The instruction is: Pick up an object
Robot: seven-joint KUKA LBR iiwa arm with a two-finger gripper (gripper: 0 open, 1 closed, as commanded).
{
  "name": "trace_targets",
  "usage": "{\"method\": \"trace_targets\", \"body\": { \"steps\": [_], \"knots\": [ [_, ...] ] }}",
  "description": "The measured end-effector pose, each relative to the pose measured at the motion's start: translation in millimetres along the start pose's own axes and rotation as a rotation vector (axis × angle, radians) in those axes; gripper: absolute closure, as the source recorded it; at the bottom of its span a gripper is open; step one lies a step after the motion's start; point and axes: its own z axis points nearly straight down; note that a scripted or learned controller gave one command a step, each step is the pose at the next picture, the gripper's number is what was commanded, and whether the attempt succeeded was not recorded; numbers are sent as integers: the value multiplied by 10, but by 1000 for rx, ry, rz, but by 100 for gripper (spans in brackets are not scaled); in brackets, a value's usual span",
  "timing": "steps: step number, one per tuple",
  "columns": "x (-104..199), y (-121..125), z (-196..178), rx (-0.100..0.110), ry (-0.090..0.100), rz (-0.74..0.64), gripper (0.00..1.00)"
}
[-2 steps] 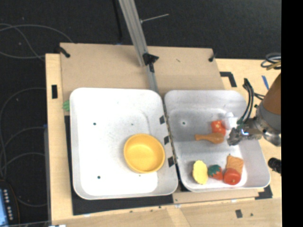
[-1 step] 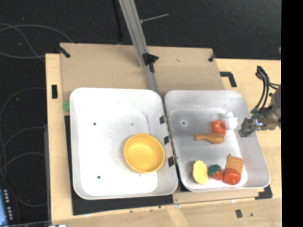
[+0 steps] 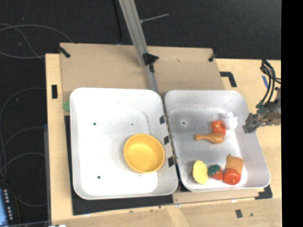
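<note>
- Gripper (image 3: 251, 123) sits at the right rim of the right bin (image 3: 189, 103), with only part of it in view; I cannot tell whether it is open or shut, and nothing shows in its grasp.
- Right bin, nearest the gripper: a small white piece (image 3: 231, 121) just to its left, touching a red ball (image 3: 218, 126).
- A tan drumstick shape (image 3: 210, 137) lies just below the red ball.
- Below the gripper, toward the bin's near edge: a brown block (image 3: 235, 163) with a tomato (image 3: 231, 176) against it, then a green piece (image 3: 215, 170) and a yellow lemon (image 3: 200, 172) farther left.
- Left bin (image 3: 94, 108), well away from the gripper, holds a yellow bowl (image 3: 144, 153), upright, near the divide between bins.
</note>
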Motion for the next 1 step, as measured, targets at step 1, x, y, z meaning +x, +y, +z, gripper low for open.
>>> {"method": "trace_targets", "body": {
  "steps": [1],
  "knots": [
    [512,104,114,3,0,-2,100]
  ]
}}
